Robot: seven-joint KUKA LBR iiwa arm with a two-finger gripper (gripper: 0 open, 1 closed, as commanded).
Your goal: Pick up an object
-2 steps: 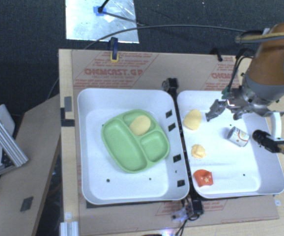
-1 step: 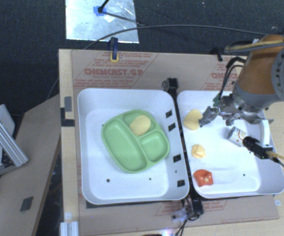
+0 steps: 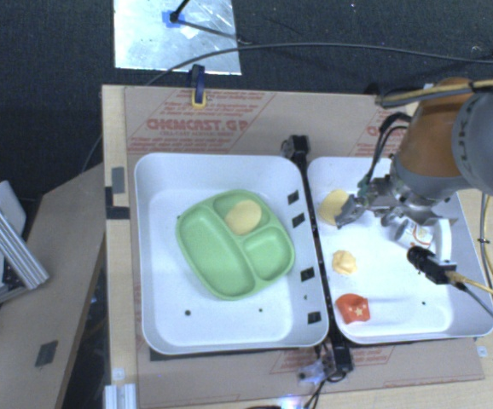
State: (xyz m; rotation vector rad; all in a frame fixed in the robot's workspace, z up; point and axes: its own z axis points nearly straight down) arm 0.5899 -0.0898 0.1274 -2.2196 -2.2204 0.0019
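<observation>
In the right bin [image 3: 464, 318]: gripper [image 3: 350, 214] down low by the left wall, just beside a yellow lump [image 3: 333, 200]. Can't tell if pinched together or apart. Small yellow bit [image 3: 344, 262] further along that left wall. Red piece [image 3: 353, 308] in the near left corner.

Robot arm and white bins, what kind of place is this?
Probably a robot lab. A grey robot arm reaches over two white bins on a cardboard-topped bench, with toy-like food: a green divided plate and a red piece.
</observation>
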